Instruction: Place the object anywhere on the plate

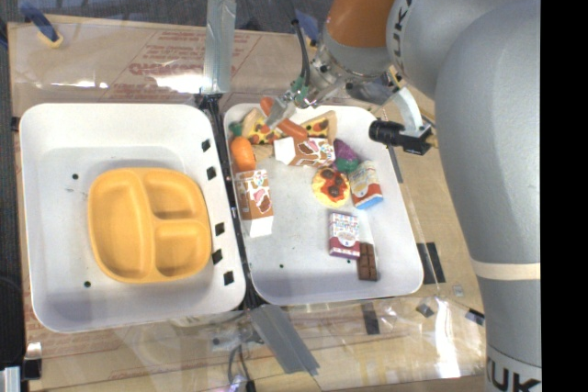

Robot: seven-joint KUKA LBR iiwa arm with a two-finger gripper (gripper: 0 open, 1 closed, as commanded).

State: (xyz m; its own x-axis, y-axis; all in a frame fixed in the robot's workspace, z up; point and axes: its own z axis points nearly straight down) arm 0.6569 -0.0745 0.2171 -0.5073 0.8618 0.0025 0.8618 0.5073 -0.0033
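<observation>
A yellow divided plate (147, 223) lies in the left white bin (55, 133) with nothing on it. The right bin (303, 275) holds several toy foods. At its back left are an orange carrot (243, 153), a hot dog (290, 128) and a pizza slice (318, 123). My gripper (296, 98) hangs low over that back-left cluster, just above the hot dog and beside the bin's rear rim. The wrist hides what lies directly beneath it.
Further toys lie in the right bin: a purple piece (344, 151), a yellow-and-red piece (329, 186), a small carton (258, 194), a printed box (343, 234) and a chocolate bar (367, 263). The big grey arm (478, 106) covers the bench's right side.
</observation>
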